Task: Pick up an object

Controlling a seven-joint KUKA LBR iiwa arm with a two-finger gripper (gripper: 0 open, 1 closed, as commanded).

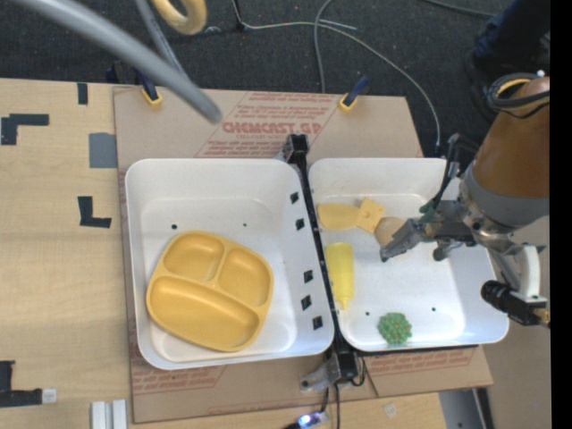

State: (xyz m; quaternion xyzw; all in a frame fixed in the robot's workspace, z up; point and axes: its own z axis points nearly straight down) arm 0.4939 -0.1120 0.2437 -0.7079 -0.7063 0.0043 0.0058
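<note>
- A brown cardboard sheet (268,123) is lying under both bins, showing red printed writing along its far edge; the letters seem to read "CHEMCAST GP", though the end is partly covered.
- The left shallow white plastic bin (206,181) is holding a yellow plastic divided plate (210,290) with three compartments, sitting toward the near left part of the bin.
- The right shallow white plastic bin (447,315) is sitting just beside the left one, joined along a black divider.
- The grey arm with an orange band (509,146) is reaching in from the right over the right bin's right side.
- The two-finger gripper (402,239) is pointing left, low over the bin, just beside the tan items; whether its fingers are apart or together I cannot tell.
- A yellow bottle-shaped toy (340,273) is lying lengthwise by the divider.
- A pale yellow flat piece (336,216) is lying beside a yellow cheese-like wedge (369,214), touching it.
- A green knobbly broccoli-like toy (394,327) is resting near the bin's near edge, well apart from the gripper.
</note>
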